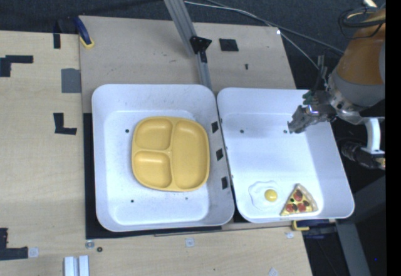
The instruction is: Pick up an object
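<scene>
Camera view: looked down on both bins, and the arm came in from the right with its orange band above the wrist.
Gripper (299,119): hung over the upper right part of the right bin (276,159). It carried nothing I could see. Whether it was spread or closed up, I could not tell; it was too small and dark from there.
Fried egg (265,194): a toy, lying flat on the bin floor well below the gripper, toward the near rim, slightly to its left.
Pizza slice (299,200): just beside the egg, almost straight below the gripper and well apart from it.
Yellow plate (170,153): a divided one, far to the gripper's left in the left bin (113,143).
Handling, egg: I reckoned light, thin and probably smooth, so little edge to catch. The raised yolk looked the best hold.
Handling, pizza: likely light and stiff, a bit thicker. A pinch across the two straight sides near the crust seemed the surest grip.
Handling, plate: rigid, wide and too broad to span, so the rim only.
Risk: flat pieces could slide on the slick white floor.
</scene>
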`<state>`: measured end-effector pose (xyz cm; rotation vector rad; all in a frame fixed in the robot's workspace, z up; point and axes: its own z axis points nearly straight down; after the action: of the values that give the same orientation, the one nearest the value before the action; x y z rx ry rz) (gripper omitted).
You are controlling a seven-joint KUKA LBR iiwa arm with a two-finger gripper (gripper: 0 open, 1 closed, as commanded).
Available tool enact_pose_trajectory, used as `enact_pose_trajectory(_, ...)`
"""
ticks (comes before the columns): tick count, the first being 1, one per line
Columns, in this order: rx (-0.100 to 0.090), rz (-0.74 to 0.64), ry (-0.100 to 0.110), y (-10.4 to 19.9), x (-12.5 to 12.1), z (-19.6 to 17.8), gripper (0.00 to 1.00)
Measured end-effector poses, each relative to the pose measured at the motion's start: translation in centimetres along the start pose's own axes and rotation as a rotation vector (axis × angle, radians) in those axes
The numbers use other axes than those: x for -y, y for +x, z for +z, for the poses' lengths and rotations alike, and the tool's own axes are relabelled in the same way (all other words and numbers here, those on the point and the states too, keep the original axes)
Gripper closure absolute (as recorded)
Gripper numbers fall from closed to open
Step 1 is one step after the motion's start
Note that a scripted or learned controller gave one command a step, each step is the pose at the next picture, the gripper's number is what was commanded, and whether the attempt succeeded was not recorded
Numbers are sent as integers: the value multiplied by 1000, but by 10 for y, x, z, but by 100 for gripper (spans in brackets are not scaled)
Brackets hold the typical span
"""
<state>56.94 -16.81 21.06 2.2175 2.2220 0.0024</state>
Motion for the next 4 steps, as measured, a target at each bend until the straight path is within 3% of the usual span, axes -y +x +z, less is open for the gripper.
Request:
enact_pose_trajectory(1, 1, -1, -3, 5, -1, -63, 100)
enact_pose_trajectory(4, -1, -3, 6, 150, -14, -36, 100)
